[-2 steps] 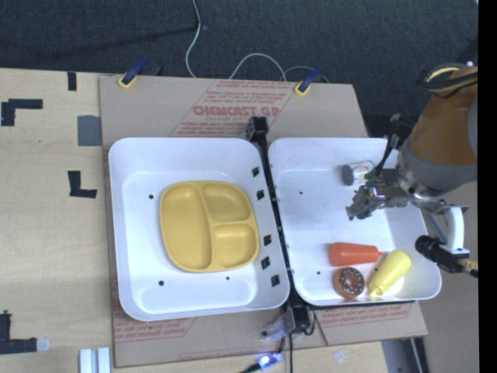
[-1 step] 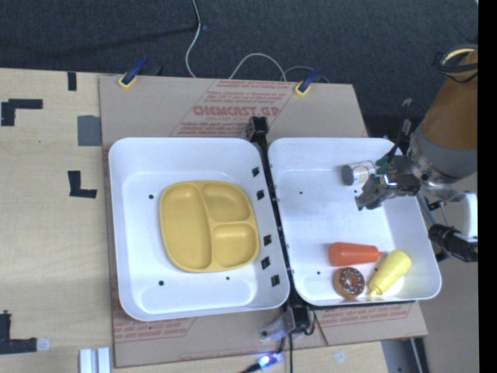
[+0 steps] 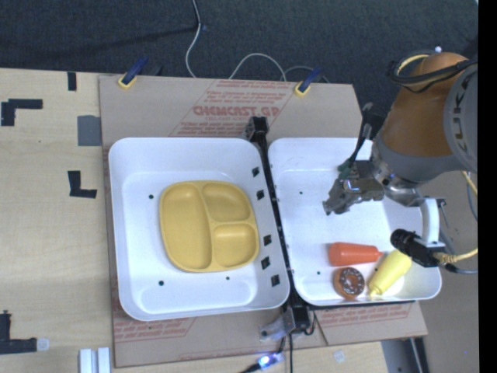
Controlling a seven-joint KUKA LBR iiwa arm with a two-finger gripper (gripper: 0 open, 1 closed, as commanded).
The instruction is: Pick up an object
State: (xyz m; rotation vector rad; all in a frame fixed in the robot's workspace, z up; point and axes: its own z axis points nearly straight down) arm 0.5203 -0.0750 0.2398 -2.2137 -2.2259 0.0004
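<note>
One fixed camera looks down at a slant from above the surface (image 3: 46,208), both white bins (image 3: 124,208) mid-frame, the arm (image 3: 423,130) entering from 3 o'clock.

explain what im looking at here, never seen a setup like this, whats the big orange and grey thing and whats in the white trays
The big grey and orange thing is a robot arm reaching in from the right. Its hand hangs over the right bin, above bare floor, with nothing visibly between its fingers. One camera looks down on the bench at a slant. Two shallow white bins sit side by side on cardboard. The left bin holds a yellow divided plate. Along the near edge of the right bin lie an orange carrot-like toy, a round brown doughnut-like toy and a yellow piece.
</note>
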